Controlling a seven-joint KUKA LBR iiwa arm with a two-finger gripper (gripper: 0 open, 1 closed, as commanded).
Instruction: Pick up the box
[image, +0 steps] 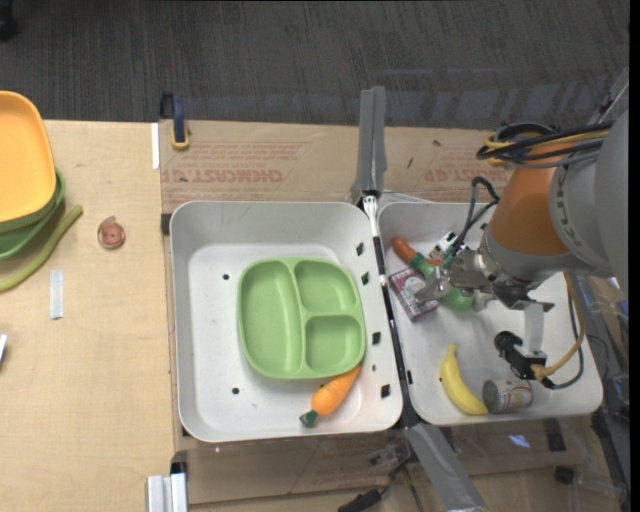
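White plastic bins sit side by side on the bench, and the arm (560, 215) reaches into the right bin (560, 400) from the right. The box (411, 291), a small flat pack with a purplish printed face, lies near that bin's left wall, tilted. The claw (440, 285) is down at the box's right edge, touching or just over it; whether it is clenched on the box or released cannot be told, as the metal parts blur together there. A green object (462, 297) lies just right of the claw, under the wrist. An orange-red marker-like thing (410, 252) lies just above the box. Nearer the front of the same bin are a banana (458, 382) and a can (507, 395) on its side, well apart from the box. The left bin (200, 330) holds a green divided plate (300, 318) with a toy carrot (333, 393) at its lower edge.
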